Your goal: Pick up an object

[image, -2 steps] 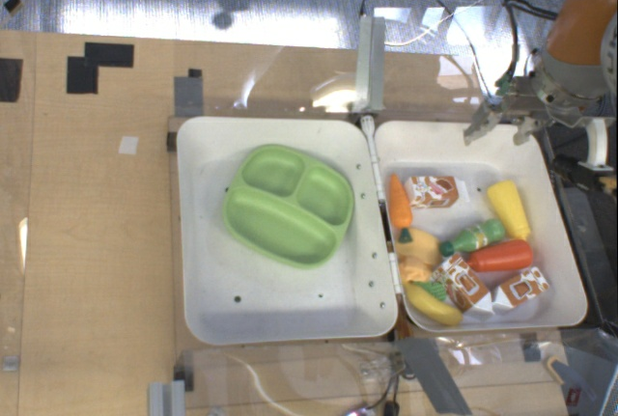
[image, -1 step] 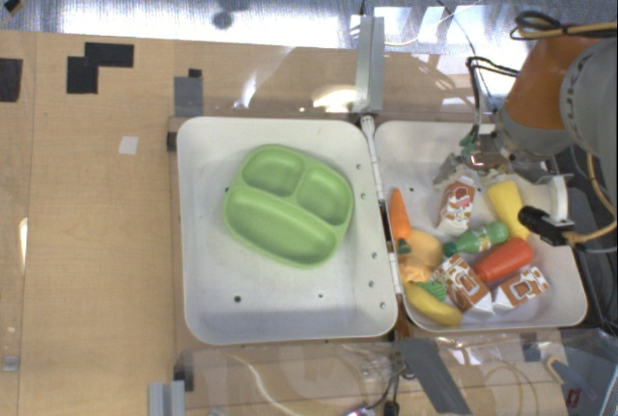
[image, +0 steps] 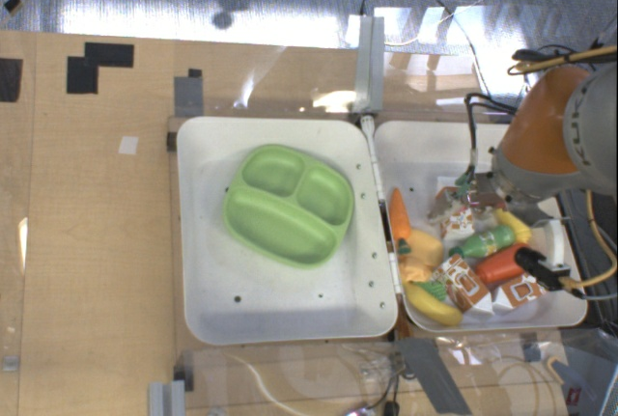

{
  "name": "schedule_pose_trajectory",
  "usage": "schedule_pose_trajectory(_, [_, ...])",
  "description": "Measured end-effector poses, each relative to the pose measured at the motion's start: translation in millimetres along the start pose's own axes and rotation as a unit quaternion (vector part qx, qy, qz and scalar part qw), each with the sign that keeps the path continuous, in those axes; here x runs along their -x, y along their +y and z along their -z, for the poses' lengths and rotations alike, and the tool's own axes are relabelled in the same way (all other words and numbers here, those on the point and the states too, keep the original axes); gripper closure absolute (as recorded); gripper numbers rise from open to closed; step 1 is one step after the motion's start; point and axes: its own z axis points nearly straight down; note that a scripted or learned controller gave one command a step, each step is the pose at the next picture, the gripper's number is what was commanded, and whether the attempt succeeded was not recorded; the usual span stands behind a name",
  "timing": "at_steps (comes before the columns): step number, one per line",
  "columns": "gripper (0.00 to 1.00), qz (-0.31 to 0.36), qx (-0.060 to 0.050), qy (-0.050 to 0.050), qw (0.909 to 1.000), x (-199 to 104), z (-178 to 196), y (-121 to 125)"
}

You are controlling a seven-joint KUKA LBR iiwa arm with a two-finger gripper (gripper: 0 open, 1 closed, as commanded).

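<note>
The things to pick from lay heaped in the right-hand bin [image: 417,142], crowded toward its near and middle part. Along the bin's left wall an orange carrot [image: 399,214] lay lengthwise, and just below it sat a rounded yellow-orange piece [image: 417,251]. A yellow banana [image: 432,305] curved along the near edge. In the middle of the heap a green bottle [image: 483,243] lay on its side, with an orange-red pepper-like piece [image: 500,264] touching it on the near side and a smaller yellow piece [image: 518,228] at its far end. Brown-and-white printed packets [image: 464,284] were tucked among and under these, one more crumpled wrapper [image: 452,206] lying further back.

The arm [image: 552,136], grey with its orange band, reached in from the right and bent down over the back of that heap. The jaws were somewhere under the wrist, close above the crumpled wrapper, and from where I stood I could not tell whether they were open or closed, or whether they had anything.

The left-hand bin [image: 280,313], touching the right one along their shared edge, held a green divided plate [image: 288,204] lying flat near its middle. Both bins sat on the tan bench [image: 87,240], which carried a few black square marks [image: 98,65] at its far left.
</note>
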Motion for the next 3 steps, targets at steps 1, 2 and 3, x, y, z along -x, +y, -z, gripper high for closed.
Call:
schedule_pose_trajectory(1, [1.0, 0.001, 0.003, 0.0, 1.0, -1.3, 11.6, 2.8])
schedule_pose_trajectory(2, [1.0, -0.012, -0.035, 0.004, 0.9993, -21.6, -2.2, 78.1])
schedule_pose_trajectory(3, [1.0, 0.066, -0.003, 0.001, 0.9978, -95.5, 95.9, 96.6])
